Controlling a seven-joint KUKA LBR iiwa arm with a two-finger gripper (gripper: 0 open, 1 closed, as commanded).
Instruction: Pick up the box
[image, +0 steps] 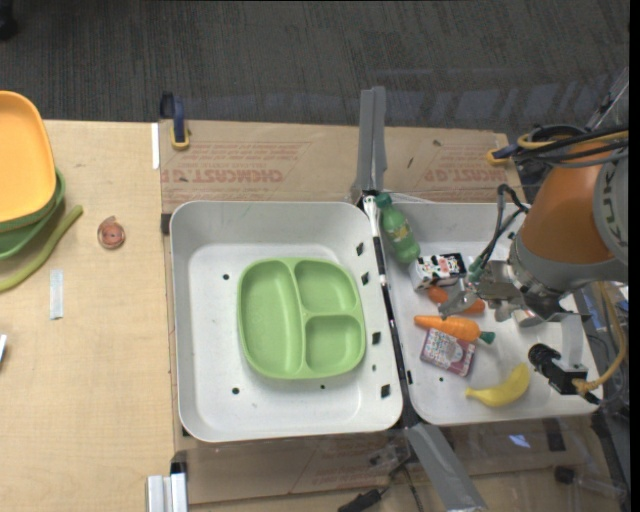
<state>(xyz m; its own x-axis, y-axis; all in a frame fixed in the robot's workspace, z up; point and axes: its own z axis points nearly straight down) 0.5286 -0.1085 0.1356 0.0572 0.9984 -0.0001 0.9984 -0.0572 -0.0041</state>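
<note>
A small black-and-white box (441, 267) with red marks lies near the back left of the right bin (540, 405). My gripper (466, 298) hangs low just to the front right of the box, close above the bin floor, beside a small orange piece (439, 295). The grey arm with its orange band (568, 215) reaches in from the right and hides the bin's right part.
In the right bin lie a green bottle (399, 234), a carrot (450, 326), a flat pink packet (446, 352) and a banana (501, 389). The left bin (200, 330) holds a green divided plate (301, 318). Cables (560, 370) trail along the right side.
</note>
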